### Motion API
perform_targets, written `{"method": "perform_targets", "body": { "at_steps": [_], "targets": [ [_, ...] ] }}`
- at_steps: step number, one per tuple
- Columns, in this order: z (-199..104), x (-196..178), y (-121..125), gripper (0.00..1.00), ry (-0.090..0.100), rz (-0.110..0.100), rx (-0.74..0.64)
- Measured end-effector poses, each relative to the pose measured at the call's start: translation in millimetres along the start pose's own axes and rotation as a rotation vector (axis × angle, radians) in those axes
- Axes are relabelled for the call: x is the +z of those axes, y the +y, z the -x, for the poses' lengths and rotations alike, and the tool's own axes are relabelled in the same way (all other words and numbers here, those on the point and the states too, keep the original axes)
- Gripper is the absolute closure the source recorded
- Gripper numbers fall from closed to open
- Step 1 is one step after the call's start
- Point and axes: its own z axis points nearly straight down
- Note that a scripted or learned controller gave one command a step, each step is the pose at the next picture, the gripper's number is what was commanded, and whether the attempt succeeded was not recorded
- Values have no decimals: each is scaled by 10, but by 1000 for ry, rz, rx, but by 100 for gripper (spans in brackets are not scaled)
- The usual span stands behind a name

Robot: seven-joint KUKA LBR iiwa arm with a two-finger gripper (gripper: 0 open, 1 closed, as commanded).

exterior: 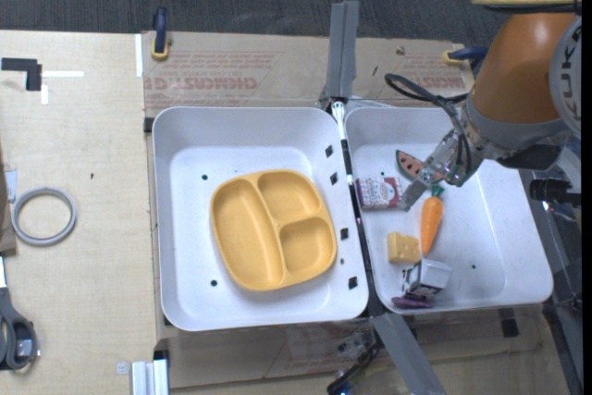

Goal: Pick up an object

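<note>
Much of what you need is hard to read. The gripper (pixel 435 173) hangs over the right bin (pixel 518 282), near that bin's centre, and its dark, blurred tip merges with a wedge-shaped piece showing red and pale colours, the watermelon slice (pixel 410 166), at its nine o'clock. You cannot tell how far apart the jaws stand, nor whether anything sits between them. The arm (pixel 523 69), grey with a glossy orange band, is cut off at the three o'clock edge of the view.

The carrot (pixel 431 224) lies in the right bin at the gripper's six o'clock, just below the tip. It is smooth, orange and tapered, its long axis running from twelve to six o'clock with a slight tilt; the green stub points to twelve, toward the gripper, and the narrow end to six.

At the carrot's seven o'clock, close beside its narrow end, sits a pale yellow cheese block (pixel 402 248). At nine o'clock lies a small red-and-white packet (pixel 376 191) — its print too small to read. At six o'clock a grey-and-white item (pixel 424 280) with a purple edge rests near the bin's front wall; its shape is unclear.

The left bin (pixel 176 227), white, shallow and round-cornered, holds a matte yellow plate (pixel 274 228) divided into three compartments.
</note>
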Motion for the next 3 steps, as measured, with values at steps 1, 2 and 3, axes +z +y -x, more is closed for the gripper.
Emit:
{"method": "perform_targets", "body": {
  "at_steps": [1, 2, 3],
  "targets": [
    [-343, -376, -116, 0, 1, 0, -134],
    [-496, 6, 538, 0, 3, -1, -131],
    [-762, 7, 587, 0, 2, -1, -55]
  ]
}}
